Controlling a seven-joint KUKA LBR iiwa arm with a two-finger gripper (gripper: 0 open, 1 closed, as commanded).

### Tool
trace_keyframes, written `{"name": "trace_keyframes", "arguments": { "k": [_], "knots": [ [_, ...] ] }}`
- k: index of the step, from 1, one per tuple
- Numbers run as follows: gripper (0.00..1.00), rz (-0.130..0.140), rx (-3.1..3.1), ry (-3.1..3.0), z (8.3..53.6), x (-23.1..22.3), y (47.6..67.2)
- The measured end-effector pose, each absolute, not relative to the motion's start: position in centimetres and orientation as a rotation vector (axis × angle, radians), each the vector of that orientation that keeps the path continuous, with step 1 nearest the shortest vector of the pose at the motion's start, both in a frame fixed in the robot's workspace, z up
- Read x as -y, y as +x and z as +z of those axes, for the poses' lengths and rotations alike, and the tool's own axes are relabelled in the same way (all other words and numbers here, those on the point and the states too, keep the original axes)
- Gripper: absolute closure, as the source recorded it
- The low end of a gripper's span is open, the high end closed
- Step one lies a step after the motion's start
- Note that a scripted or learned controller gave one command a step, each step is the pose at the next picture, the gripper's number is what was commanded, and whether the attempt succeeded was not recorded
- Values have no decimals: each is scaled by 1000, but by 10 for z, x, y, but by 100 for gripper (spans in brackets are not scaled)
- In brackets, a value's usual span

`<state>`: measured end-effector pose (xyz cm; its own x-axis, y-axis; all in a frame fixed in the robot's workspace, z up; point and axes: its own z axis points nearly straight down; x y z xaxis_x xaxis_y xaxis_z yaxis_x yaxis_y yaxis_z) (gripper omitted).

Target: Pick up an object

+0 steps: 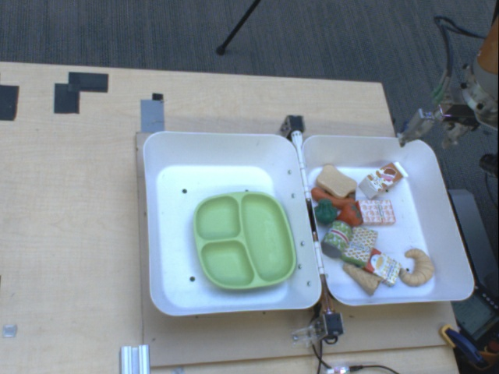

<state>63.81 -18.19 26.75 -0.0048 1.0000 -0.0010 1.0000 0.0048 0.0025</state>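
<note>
The arm (pixel 485 76) shows an orange patch above pale grey metal, with thin dark cables alongside.

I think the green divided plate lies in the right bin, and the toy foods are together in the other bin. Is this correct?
Not quite. The camera view shows the green divided plate in the left bin, not the right one. The toy foods, such as the croissant and the bread slice, lie together in the right bin.

Wooden bench (pixel 70 209), two white bins (pixel 168 209)
</note>
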Motion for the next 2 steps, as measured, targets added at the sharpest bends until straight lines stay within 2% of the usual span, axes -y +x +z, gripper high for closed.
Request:
{"name": "trace_keyframes", "arguments": {
  "k": [1, 2],
  "knots": [
    [0, 5, -2224, 2213, 116, 158, 630],
    [0, 4, -2221, 2216, 86, 152, 548]
  ]
}}
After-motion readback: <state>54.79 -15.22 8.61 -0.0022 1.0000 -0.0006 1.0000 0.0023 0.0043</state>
